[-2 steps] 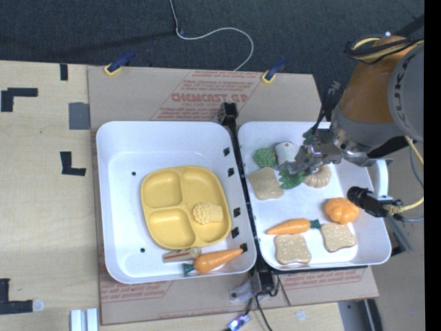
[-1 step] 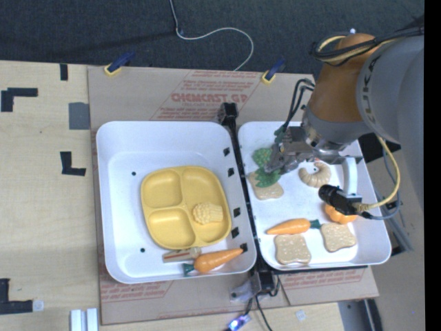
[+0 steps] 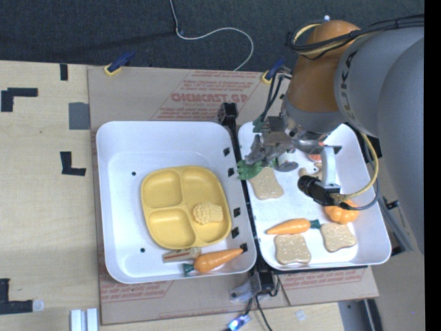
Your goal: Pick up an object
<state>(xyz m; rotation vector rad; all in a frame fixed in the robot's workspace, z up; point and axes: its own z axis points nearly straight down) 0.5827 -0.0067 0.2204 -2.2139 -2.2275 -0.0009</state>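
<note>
- My pincer hangs low over the near-left corner of the right bin, hard against the wall it shares with the left bin; whether it is spread or closed I cannot tell, because my own wrist covers it.
- A slice of toast lies flat just below my pincer, with something small and green at its tip. I judge one of these to be my target.
- Further below lie a carrot and two more toast slices.
- To my left, across the wall, a yellow divided plate holds a piece of corn; a second carrot rests beyond its rim.
- Working this close to the wall risks a clipped finger.
</note>
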